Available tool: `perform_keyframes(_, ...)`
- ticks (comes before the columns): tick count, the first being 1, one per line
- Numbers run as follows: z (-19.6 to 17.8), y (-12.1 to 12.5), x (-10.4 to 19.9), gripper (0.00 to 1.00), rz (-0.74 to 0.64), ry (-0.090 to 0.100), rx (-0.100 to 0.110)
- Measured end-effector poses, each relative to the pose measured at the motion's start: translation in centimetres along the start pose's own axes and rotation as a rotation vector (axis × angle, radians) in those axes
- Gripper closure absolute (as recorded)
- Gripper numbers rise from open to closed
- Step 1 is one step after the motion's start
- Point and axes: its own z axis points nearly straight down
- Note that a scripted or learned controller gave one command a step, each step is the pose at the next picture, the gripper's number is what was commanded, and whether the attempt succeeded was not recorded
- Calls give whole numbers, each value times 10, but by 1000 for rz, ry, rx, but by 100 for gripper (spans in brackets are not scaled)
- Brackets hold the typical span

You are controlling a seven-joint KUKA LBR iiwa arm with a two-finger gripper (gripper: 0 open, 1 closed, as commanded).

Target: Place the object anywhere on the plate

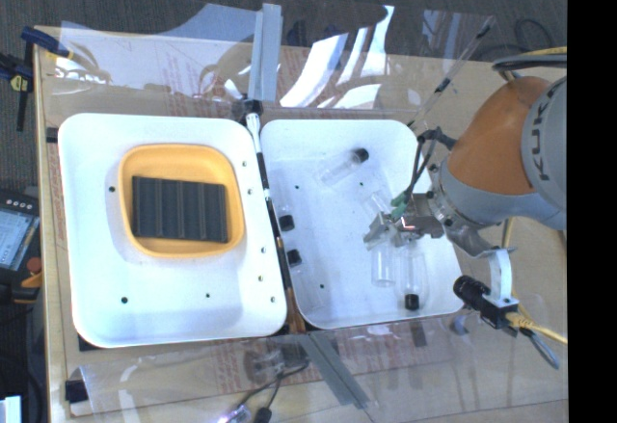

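The vials were clear plastic and nearly invisible against the white bin, so a grab could easily miss or slip. One vial, black-capped, lay just below the gripper; another lay above and left. Whether the gripper held anything could not be told. The plate sat well left of it, in the other bin.

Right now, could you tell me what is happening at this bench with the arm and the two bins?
The arm reaches in from the right, with its pincer low over the right bin. Two clear tubes with dark caps lie in that bin: one tube near the back, one near the front, just beside the pincer. The yellow plate sits in the left bin with a dark ridged insert on it. Neither tube has reached the plate yet.
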Motion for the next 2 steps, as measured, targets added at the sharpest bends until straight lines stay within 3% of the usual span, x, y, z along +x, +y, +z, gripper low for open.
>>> perform_keyframes(1,17,43,75,100,-234,0,0)
perform_keyframes(2,16,70,134,100,-375,0,-1)
